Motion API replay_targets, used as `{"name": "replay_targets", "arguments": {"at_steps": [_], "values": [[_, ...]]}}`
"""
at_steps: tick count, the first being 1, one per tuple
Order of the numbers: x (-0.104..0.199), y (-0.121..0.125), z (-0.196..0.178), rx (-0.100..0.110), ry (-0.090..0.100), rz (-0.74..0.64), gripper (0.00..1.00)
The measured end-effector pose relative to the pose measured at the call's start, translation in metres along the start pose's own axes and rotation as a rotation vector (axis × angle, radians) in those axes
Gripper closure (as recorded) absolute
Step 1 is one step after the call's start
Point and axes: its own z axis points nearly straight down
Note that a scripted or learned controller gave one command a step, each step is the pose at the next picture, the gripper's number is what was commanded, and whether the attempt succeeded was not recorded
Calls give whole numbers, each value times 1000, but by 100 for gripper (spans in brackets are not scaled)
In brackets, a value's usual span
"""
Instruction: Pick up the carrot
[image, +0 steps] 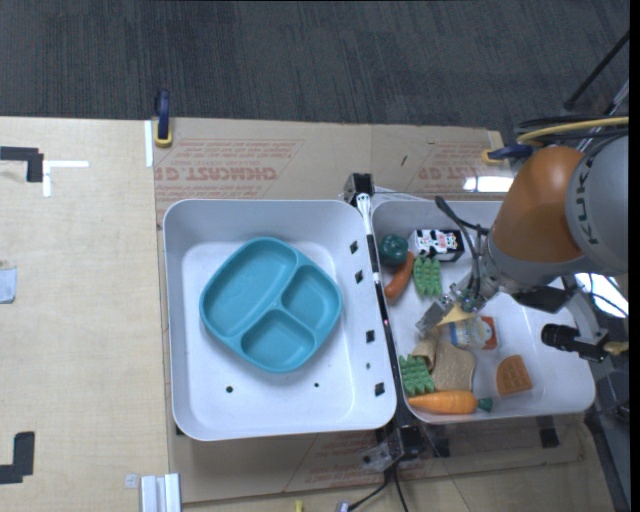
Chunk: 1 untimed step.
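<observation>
Hovering low over right bin (560, 400) centre, gripper (452, 305) among toy food; jaws' opening impossible to tell. Carrot (442, 402) lying at near wall, beside waffle (513, 376). Teal plate (270, 318) in left bin (200, 400).

Two white bins: left bin (190, 400), right bin (560, 395). One teal divided plate (270, 318) in the left. Right holds two carrots (443, 402) (399, 279), two green blocks (427, 275) (416, 375), one waffle (514, 376), one toast slice (455, 368).

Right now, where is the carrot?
The carrot lies in the right bin, along its near edge, just below the slice of bread and left of the waffle.
</observation>
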Motion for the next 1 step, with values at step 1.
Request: {"name": "replay_targets", "arguments": {"at_steps": [1], "values": [[61, -9, -99, 0, -1, 411, 0]]}}
